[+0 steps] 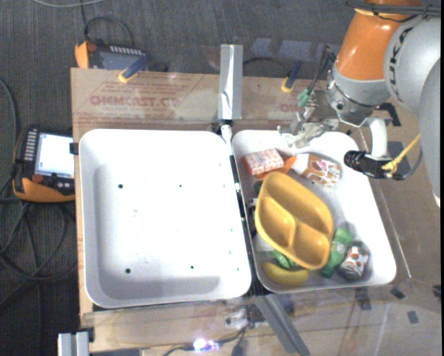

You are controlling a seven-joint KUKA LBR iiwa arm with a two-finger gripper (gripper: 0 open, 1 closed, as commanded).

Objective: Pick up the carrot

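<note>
jaws: can't tell if spread or pressed | gripper (305,132) over far edge of right bin (383,232) | carrot (289,160) just below it, betw. red box (262,161) & snack pack (323,170) | yellow tray (293,218) nearer.

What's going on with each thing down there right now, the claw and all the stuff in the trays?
gripper: hovering at the right bin's far edge.
carrot: lying in the right bin below the gripper, partly hidden.
yellow divided dish: tilted, resting on other items.
banana: lying under the dish's near edge.
right bin: crowded.
left bin: white floor showing.
</note>
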